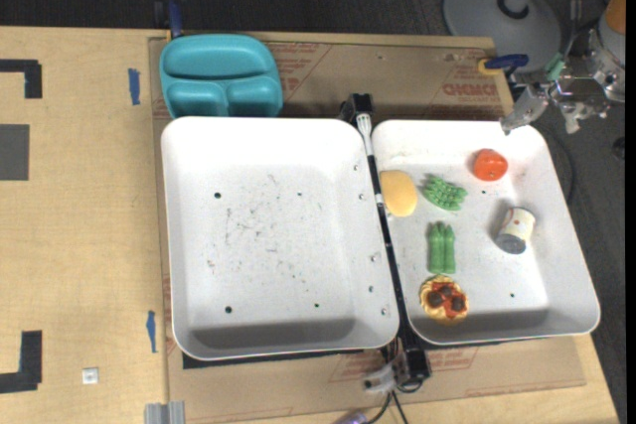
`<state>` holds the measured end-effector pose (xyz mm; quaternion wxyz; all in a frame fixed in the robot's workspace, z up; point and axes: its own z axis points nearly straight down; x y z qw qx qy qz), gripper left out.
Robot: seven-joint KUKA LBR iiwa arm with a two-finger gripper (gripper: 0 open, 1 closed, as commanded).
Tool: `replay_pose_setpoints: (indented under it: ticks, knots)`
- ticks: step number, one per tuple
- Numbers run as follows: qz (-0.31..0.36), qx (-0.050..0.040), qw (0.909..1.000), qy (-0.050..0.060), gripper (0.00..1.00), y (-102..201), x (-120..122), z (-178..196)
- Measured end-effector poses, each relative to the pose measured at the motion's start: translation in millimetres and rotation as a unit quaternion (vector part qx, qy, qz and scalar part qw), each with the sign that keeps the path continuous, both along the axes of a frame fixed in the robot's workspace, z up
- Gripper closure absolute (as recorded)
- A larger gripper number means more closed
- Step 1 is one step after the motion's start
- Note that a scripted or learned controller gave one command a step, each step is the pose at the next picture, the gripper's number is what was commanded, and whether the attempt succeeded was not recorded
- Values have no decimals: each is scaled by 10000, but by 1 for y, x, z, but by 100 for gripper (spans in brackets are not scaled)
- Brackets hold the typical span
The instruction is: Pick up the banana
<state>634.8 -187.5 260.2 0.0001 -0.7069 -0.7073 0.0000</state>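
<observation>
Camera view: smooth yellow rounded banana (pixel 398 193) w/ claw (pixel 542 106) well apart.

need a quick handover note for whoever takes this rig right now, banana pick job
Gripper: at the top right corner of the right bin, near its rim and holding nothing; too blurred to say how the jaws stand.
Banana: nothing in the bin reads clearly as one. The closest match is a yellow piece against the bin's left wall, next to a green toy.
Also in the bin: an orange-red piece, a small can, a green bundle, a pizza-like piece.
Done: nothing lifted.
Left: reach across, grasp, lift.
</observation>
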Motion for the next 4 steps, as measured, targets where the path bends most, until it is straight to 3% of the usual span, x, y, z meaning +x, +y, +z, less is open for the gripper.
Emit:
replay_pose_setpoints:
  ticks: [1, 2, 3, 4]
  knots:
    - [1440, 6, 9896, 8, 0, 42, -84, -48]
    - [1435, 3, 9897, 1, 0, 84, -106, -158]
    - [-576, 0, 9983, -2, 0, 146, -155, -76]
    - [-579, -3, 9983, -22, 100, 146, -154, -66]
